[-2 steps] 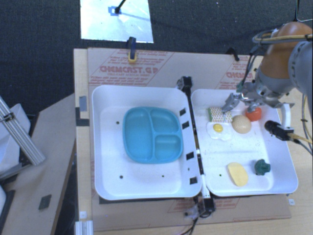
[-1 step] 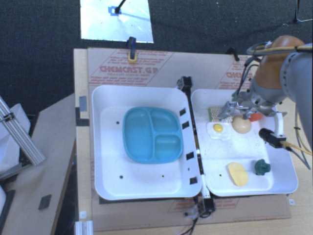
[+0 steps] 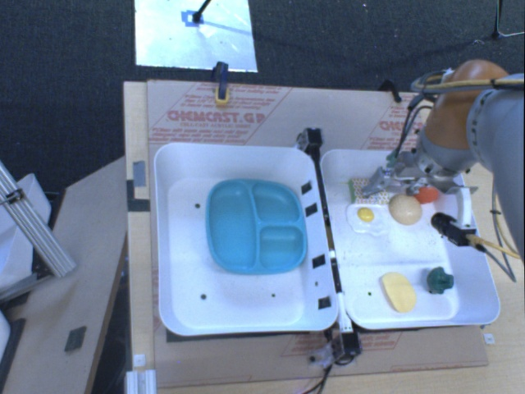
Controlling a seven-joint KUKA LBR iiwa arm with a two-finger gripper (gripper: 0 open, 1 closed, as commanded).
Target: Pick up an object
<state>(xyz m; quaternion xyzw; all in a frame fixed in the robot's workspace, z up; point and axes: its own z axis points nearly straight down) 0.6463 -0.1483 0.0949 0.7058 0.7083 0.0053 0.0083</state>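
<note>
My gripper [image 3: 384, 180] hangs low over the back of the right bin [image 3: 484, 302], under the grey wrist with its orange band. Just in front of it lie a fried-egg toy [image 3: 366, 217] and a beige ball [image 3: 404, 209]. A small red-orange piece [image 3: 426, 194] sits right beside the gripper body, partly covered by it. A greenish flat piece [image 3: 358, 190] peeks out at the gripper's left. Nearer the front edge are a yellow oval piece [image 3: 399, 291] and a dark green toy [image 3: 440, 280].
The left bin [image 3: 176, 302] holds a blue divided plate [image 3: 253, 226]. A black divider with clips [image 3: 321, 220] runs between the bins. A black fitting with a yellow cable [image 3: 453, 229] reaches over the right bin's right side.
</note>
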